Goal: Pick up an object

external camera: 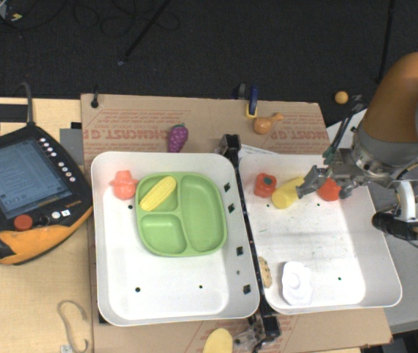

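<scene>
My gripper (pixel 325 185) is low over the far part of the right bin (pixel 370 271), reaching in from the right. It stands open, its dark fingers (pixel 309 183) spread apart. A small red object (pixel 330 190) lies on the bin floor between them, closer to the right finger. Just left of the gripper lies a yellow object (pixel 285 194). Beyond that is a red-orange piece with a green top (pixel 265 184). I cannot tell whether the fingers touch the red object.
A white lump (pixel 297 282) and a brown biscuit-like piece (pixel 266 272) lie near the right bin's front. The left bin (pixel 120 285) holds a green divided plate (pixel 201 212) with a yellow corn cob (pixel 156 193), and a pink-orange toy (pixel 123 185).
</scene>
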Controlling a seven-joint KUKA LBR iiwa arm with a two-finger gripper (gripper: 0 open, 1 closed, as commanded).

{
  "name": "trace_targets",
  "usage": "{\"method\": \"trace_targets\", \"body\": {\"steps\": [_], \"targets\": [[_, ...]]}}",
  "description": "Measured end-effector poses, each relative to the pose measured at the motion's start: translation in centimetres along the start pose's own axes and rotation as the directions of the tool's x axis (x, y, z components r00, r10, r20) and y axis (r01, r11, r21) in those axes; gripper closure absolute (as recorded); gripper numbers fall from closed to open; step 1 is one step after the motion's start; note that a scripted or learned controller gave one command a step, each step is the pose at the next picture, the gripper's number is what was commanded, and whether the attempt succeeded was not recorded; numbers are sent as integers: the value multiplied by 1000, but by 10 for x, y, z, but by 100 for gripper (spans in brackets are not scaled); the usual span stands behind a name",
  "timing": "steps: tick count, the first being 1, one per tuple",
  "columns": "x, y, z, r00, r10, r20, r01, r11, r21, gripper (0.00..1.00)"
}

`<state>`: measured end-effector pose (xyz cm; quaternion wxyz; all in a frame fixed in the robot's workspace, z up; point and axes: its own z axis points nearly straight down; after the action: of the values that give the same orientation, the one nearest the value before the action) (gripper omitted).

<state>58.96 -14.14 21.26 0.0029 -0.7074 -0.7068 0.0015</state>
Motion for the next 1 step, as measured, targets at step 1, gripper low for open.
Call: {"method": "trace_targets", "body": {"steps": [1], "targets": [[7,5,57,1000,-1,0,1,1000,1,0]]}}
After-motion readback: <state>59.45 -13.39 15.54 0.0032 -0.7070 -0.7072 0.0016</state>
